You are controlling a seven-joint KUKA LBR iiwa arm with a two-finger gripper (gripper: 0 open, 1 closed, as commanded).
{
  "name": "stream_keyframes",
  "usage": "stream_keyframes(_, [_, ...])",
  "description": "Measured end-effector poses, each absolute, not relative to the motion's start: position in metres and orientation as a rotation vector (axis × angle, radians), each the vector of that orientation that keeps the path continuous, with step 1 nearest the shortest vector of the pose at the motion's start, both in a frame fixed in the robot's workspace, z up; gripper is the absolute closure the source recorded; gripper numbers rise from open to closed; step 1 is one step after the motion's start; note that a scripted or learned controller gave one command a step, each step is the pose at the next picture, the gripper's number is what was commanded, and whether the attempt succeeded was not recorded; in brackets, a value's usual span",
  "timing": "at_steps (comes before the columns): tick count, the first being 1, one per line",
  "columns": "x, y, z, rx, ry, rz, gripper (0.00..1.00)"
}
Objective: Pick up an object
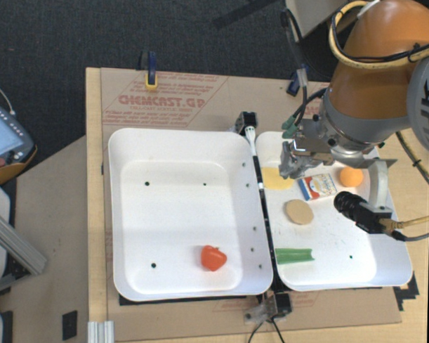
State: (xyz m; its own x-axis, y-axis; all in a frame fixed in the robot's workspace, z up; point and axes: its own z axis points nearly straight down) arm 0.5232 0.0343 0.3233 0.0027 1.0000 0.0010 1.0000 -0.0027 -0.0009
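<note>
Your gripper [290, 165] hangs low over the right bin [387, 268], above the yellow slice [274, 179]; grip state can't be told. Nearby: tan cookie [299, 212], orange ball [351, 177], green stick [294, 256]. Red tomato [213, 258] in left bin [131, 150].

The arm [372, 74] reaches in at upper right, its gripper [293, 165] low over the right bin [379, 275] above a yellow piece [274, 179]. Nearby lie a small carton [318, 186], an orange ball [351, 178], a tan disc [299, 212] and a green stick [294, 256]. The left bin [129, 199] holds a red tomato [213, 258].
</note>
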Motion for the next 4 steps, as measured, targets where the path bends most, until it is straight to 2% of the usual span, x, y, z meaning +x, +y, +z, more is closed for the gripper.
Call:
stream_keyframes(1, [0.526, 0.036, 0.331, -2.221, -2.223, -0.001, 1.0])
stream_keyframes(2, [0.479, 0.068, 0.429, -2.218, -2.233, -0.018, 1.0])
stream_keyframes(3, [0.479, 0.117, 0.44, -2.216, -2.23, -0.007, 1.0])
stream_keyframes(4, [0.497, 0.169, 0.541, -2.217, -2.233, -0.021, 1.0])
